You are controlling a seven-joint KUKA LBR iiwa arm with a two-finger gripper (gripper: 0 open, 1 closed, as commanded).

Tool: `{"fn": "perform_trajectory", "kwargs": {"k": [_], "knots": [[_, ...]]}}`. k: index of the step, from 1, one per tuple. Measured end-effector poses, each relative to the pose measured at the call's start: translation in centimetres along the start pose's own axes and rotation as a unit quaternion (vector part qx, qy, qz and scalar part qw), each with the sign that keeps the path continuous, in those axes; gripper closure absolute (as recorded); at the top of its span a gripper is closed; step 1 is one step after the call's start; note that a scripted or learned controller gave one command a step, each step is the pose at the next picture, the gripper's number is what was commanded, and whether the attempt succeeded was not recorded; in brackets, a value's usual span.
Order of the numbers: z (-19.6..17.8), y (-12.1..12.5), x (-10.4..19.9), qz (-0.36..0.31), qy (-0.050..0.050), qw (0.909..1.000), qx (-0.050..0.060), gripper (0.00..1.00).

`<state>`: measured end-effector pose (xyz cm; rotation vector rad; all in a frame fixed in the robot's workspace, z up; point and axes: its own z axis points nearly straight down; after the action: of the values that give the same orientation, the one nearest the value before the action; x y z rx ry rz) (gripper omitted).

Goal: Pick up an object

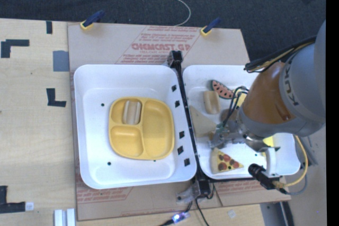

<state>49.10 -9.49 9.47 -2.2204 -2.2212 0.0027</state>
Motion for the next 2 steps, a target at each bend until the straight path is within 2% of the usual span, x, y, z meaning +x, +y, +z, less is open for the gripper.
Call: {"fn": "perform_trajectory", "kwargs": {"k": [1,2], "knots": [[-6.0,-0.6,0.1,0.000,0.000,1.0000,-0.001,1.00],[-10.2,-0.8,0.1,0.000,0.000,1.0000,-0.002,1.00]]}}
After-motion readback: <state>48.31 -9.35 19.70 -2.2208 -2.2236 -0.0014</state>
